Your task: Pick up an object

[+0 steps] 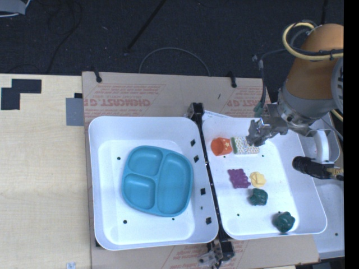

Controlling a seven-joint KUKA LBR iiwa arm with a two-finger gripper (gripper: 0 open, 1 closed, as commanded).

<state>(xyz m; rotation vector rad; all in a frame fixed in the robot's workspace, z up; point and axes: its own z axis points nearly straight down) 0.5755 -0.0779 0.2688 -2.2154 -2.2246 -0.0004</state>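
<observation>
Seen from above, at a slant: pincer low over the far part of the right bin, grip state impossible to tell. Directly under its tip, a pale patterned block; just left of that, an orange piece. Nearer the camera from the pincer: purple piece, yellow piece, dark green piece, green piece. Far left, in the left bin, a blue divided plate.

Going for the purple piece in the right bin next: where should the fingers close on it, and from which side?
Probably straight from above, fingers closing across the purple piece's narrower span. It lies flat and low. The yellow piece sits close on its right, so put the fingers on its near and far edges, which look free.
</observation>
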